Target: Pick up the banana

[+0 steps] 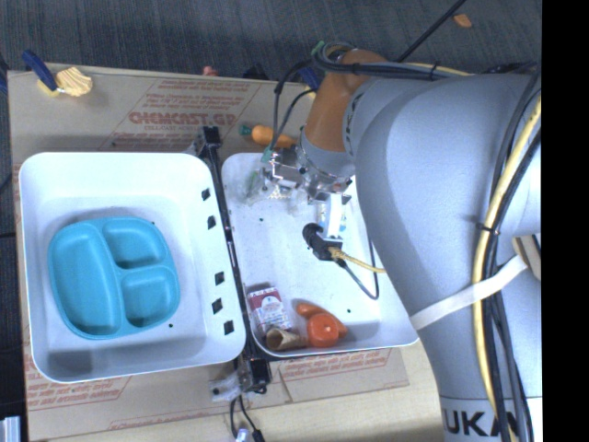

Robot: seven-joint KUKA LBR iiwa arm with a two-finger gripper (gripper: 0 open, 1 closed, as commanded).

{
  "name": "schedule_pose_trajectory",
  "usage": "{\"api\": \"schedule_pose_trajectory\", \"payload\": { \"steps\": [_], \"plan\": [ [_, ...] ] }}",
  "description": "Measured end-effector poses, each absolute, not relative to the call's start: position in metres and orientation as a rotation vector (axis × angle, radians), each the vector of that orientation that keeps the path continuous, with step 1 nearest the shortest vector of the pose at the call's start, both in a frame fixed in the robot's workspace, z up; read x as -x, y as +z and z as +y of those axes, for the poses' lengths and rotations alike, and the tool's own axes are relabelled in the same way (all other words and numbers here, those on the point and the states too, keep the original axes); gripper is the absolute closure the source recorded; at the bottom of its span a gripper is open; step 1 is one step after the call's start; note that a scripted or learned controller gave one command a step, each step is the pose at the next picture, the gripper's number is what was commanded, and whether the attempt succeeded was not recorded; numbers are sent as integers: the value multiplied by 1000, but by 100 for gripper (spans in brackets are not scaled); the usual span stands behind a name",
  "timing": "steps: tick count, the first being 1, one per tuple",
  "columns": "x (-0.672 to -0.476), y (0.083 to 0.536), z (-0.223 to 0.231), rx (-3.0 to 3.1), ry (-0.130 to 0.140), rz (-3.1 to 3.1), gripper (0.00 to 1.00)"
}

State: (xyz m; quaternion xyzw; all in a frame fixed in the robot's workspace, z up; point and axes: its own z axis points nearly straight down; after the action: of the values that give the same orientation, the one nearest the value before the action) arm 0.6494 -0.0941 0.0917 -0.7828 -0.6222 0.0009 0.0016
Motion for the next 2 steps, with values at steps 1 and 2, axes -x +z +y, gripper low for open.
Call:
{"api": "schedule_pose_trajectory", "payload": {
  "steps": [1, 2],
  "plan": [
    [-657, 200, -159, 2332, -1, -2108, 0],
    [-584, 210, -82, 2390, 3, -2032, 0]
  ]
}}
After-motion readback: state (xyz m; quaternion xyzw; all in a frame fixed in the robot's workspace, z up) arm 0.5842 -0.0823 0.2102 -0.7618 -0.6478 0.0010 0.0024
